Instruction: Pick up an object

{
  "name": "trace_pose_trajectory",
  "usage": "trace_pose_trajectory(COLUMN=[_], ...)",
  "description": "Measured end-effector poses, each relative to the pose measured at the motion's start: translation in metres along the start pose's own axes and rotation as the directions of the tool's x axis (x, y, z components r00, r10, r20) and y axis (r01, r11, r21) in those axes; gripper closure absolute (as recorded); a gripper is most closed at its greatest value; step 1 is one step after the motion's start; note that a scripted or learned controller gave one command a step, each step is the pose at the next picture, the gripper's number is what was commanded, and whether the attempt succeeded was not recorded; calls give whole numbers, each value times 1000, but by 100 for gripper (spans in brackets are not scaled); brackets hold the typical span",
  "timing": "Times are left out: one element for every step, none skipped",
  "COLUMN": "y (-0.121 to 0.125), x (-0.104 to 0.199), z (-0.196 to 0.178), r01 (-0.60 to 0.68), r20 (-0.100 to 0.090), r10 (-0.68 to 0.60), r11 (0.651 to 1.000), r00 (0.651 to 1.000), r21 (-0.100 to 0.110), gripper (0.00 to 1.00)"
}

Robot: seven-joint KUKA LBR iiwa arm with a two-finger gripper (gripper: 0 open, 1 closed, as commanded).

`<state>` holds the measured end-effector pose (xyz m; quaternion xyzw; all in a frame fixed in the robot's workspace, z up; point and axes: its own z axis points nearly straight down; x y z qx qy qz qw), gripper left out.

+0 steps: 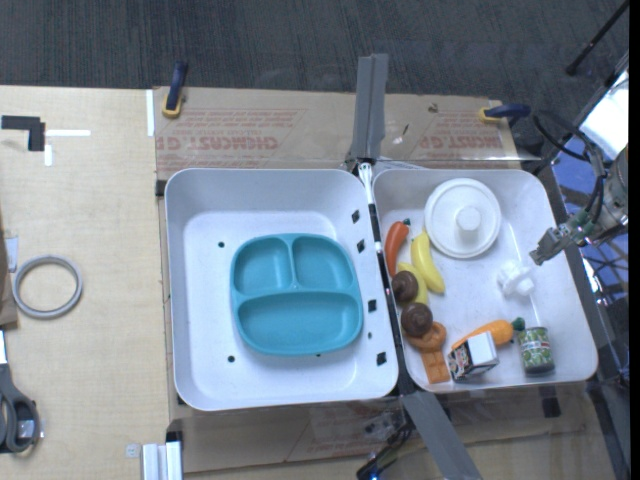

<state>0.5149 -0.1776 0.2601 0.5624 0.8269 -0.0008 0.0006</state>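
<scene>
The right bin [560, 313] holds several items: a white round dish [462, 218], a yellow banana [427, 261], a red pepper [396, 243], two brown round pieces [405, 286], an orange carrot [487, 332], a small carton [474, 358], a green can [536, 350] and a small white piece [517, 281]. My gripper [548, 248] hangs over the bin's right side, up and to the right of the small white piece. It touches none of the items. Only a small grey part of it shows at this angle.
The left bin [190, 268] contains a teal divided plate [297, 294]. On the wooden bench to the left lie a grey tape roll [45, 286] and scissors [18, 418]. Cables and arm parts crowd the right edge [610, 198].
</scene>
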Motion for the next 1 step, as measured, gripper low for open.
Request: trace_pose_trajectory(y=[54], x=[-69], z=[137], r01=[282], r20=[0], r10=[-282], r11=[960], r00=[960], r21=[-1], gripper=[100])
